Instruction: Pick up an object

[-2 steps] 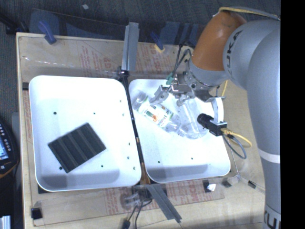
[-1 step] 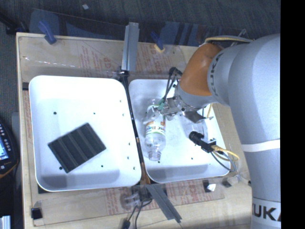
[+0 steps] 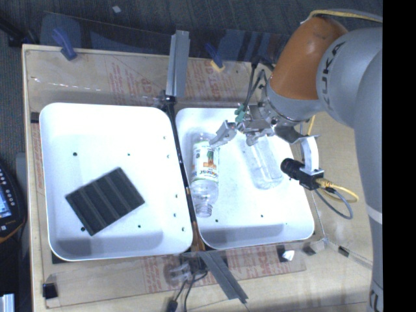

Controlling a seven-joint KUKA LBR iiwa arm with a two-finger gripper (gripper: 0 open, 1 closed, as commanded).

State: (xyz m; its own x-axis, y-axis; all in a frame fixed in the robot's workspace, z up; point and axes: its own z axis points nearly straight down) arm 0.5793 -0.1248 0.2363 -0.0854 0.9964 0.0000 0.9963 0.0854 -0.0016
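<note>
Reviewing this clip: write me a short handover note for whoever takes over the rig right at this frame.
Gripper: over the right bin, at the top end of a clear unlabelled plastic bottle; finger state and any grip cannot be told.
Things: that bottle is under the gripper; a labelled clear bottle lies along the right bin's left wall. A dark ribbed rectangular pad lies in the left bin.
Done: no confirmed pick.
Left: confirm a grasp on one object and lift it.

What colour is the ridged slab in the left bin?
Dark grey to black, the ridged slab lies in the left bin, camera view.
</note>
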